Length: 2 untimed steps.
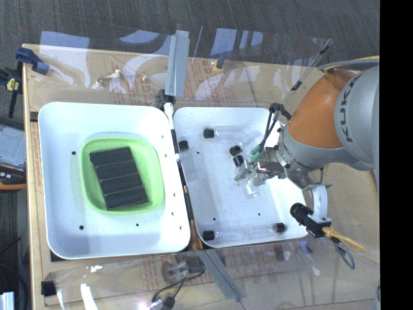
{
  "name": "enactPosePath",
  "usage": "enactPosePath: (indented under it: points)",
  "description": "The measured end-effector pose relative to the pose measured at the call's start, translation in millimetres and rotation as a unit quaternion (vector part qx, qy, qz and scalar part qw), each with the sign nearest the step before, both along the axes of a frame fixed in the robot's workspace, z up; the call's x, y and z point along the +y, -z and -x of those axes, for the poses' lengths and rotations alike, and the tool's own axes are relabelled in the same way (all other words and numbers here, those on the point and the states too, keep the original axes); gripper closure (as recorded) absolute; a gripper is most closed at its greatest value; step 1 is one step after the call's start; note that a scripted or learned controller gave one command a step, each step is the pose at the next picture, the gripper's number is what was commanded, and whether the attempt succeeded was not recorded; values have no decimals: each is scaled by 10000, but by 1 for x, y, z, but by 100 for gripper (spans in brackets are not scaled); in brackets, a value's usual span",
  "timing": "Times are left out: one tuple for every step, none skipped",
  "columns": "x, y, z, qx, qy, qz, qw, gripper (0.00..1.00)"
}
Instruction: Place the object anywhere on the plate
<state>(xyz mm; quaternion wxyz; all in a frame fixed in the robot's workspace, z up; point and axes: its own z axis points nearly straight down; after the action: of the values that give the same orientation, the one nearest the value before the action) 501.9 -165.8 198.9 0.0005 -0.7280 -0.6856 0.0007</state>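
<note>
A: Object [119, 177], a dark ribbed rectangular block, lay on the green plate [87, 157] in the left bin [58, 225], well inside the plate's rim and turned at a slight angle to it.

B: And the arm?

A: Arm [335, 121] was over the right bin [219, 221], reaching in from the right. Gripper [253, 172] sat near the middle of that bin, well apart from the plate, with the divider between the bins lying between them.

B: Fingers open or closed?

A: Could not tell. The fingertip area was small and cluttered with cabling and clear parts, so no call was made. Nothing dark like the block was seen at the tips.

B: So, progress?

A: Judged from the layout, the placement itself looked done: the block rested wholly on the plate, nothing touching it. What remained, if anything, was for the arm to clear off or park. A few small black fittings [208, 134] showed on the right bin's floor; these looked like fixtures, not task items.

B: Risks?

A: Low, in my view. The block lay flat and stable.
</note>
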Motion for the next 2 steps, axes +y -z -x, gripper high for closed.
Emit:
enactPosePath:
  points:
    - [39,16,-41,-3,-1694,-2,9855,100]
    - [119,8,-39,16,-3059,-14,9521,100]
